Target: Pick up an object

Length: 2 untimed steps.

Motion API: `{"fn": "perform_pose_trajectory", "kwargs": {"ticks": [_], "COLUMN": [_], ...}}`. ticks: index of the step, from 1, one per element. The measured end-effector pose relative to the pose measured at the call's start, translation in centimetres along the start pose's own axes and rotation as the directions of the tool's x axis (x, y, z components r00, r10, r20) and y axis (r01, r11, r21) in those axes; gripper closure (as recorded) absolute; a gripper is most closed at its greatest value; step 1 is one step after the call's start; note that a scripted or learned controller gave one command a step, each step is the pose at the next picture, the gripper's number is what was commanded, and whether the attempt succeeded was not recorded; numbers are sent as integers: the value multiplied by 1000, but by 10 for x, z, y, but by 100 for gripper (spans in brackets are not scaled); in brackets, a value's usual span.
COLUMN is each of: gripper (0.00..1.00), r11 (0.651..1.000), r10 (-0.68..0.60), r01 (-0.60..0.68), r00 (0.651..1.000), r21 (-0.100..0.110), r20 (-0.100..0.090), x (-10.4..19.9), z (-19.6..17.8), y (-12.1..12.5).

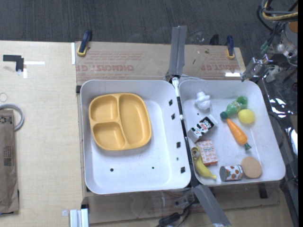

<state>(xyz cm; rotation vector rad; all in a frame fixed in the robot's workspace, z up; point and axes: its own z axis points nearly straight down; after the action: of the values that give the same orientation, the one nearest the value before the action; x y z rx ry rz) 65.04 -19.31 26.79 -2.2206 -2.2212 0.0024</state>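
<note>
The right bin holds several small items: a white figure, a green toy, a yellow lemon, an orange carrot, a black-and-white carton, a pink box, a banana, a red-labelled can and a brown disc. My gripper hangs at the upper right, just outside the bin's far right corner and well apart from every item. Nothing shows in it.
The left bin bears a yellow divided plate. A grey divider post rises between the bins at the back. Blue clamps hold cardboard behind them. A brown paper bag lies far left on the bench.
</note>
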Motion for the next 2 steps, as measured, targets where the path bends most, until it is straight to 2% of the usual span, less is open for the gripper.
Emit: {"fn": "perform_pose_trajectory", "kwargs": {"ticks": [1, 2], "gripper": [0, 0], "r11": [958, 964], "r10": [-286, -264], "r01": [286, 264], "r00": [958, 964], "r21": [-5, -4], "r20": [3, 3], "x": [-21, -3], "z": [165, 145], "y": [-13, 10]}}
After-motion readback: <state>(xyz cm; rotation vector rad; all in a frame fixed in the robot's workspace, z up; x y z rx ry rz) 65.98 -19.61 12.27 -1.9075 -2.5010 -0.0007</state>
